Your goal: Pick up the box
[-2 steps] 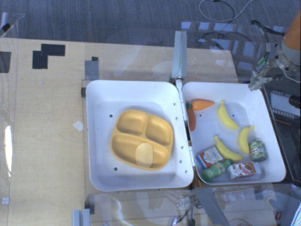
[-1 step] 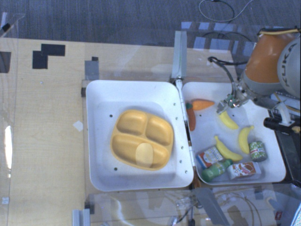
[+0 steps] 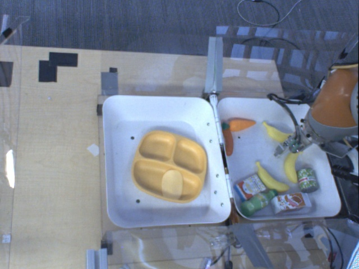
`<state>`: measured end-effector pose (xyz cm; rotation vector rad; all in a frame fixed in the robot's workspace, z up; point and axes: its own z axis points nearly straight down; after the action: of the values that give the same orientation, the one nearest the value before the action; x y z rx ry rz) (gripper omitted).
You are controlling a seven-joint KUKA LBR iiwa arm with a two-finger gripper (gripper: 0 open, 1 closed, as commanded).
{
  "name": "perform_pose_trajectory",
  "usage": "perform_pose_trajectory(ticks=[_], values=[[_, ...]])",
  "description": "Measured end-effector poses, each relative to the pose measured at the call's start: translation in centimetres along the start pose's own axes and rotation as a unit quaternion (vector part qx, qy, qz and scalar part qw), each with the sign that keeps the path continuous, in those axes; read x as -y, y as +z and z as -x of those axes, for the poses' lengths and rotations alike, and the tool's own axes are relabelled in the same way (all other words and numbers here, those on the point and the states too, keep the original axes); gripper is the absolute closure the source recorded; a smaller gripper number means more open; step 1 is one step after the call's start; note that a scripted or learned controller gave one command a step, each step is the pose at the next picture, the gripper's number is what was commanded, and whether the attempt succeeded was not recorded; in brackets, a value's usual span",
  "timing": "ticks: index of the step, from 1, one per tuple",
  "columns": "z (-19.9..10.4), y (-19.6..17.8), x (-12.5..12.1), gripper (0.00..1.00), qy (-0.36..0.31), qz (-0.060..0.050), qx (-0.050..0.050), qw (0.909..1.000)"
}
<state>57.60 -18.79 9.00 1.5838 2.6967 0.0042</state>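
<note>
- The box (image 3: 291,203) is lying flat along the right bin's (image 3: 247,150) front edge, looking light, stiff and smooth-sided, best pinched across its short width
- The gripper (image 3: 290,146) is hovering above the bananas; its opening cannot be told

box (image 3: 250,187) hemmed by banana (image 3: 271,177), green bottle (image 3: 257,203), carton (image 3: 291,202)

Lighting bright, even, diffuse from overhead. Shadows soft and faint along inner walls of left bin (image 3: 115,167). White bins near overexposed, little surface detail. Bright glare patch at bench (image 3: 50,167) left edge; pale reflections on clear panel along bench near edge. Focus moderately soft overall; small labels unreadable. No obvious edge distortion.
</note>
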Motion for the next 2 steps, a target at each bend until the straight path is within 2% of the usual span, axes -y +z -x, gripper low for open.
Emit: perform_pose_trajectory(ticks=[1, 2], values=[[3.1, -10.2, -1.8, 1.0, -0.003, -0.001, -0.002, 1.0], [-0.3, 0.0, 4.3, 1.0, -0.012, 0.0, 0.0, 0.9999]])
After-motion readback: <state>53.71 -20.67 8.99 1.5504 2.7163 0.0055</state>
